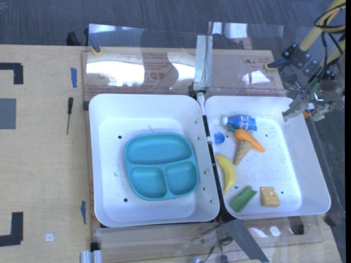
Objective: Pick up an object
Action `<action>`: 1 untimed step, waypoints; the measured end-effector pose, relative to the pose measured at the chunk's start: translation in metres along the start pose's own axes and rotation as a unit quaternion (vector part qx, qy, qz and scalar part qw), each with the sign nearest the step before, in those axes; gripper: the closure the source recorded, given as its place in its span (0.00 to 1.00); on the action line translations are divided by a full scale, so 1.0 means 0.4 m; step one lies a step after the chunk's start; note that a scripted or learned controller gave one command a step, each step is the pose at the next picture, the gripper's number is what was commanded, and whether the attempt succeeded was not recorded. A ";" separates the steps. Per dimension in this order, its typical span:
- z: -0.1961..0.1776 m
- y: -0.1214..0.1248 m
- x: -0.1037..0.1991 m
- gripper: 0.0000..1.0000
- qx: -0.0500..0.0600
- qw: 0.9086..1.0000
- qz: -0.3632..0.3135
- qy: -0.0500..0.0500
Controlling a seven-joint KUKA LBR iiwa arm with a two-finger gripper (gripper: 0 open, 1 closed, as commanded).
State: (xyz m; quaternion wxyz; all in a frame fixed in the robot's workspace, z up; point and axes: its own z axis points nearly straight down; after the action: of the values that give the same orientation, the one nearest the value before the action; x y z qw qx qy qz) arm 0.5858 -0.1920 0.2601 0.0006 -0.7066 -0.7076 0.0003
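The right bin (307, 163) holds several small objects. A blue and white tube (241, 122) lies near its back, with an orange carrot (250, 139) and a tan cone (240, 154) just in front of it. A small blue piece (219, 138) sits by the left wall. A yellow banana (226, 171) lies below it. A green block (243, 198) and a tan cube (269, 196) rest near the front. My gripper (301, 104) hangs over the bin's back right corner, apart from all of them.
The left bin (104, 163) carries a teal divided plate (162, 166). Clear plastic walls (204, 64) rise behind both bins. Yellow and black cables (323, 21) hang at the upper right. A screwdriver (69, 114) lies on the wooden bench to the left.
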 end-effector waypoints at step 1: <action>0.167 -0.006 0.181 0.00 0.002 0.997 -0.077 0.001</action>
State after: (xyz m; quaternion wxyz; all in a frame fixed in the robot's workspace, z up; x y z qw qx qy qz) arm 0.5832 -0.1194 0.1934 0.0029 -0.6504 -0.7596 0.0008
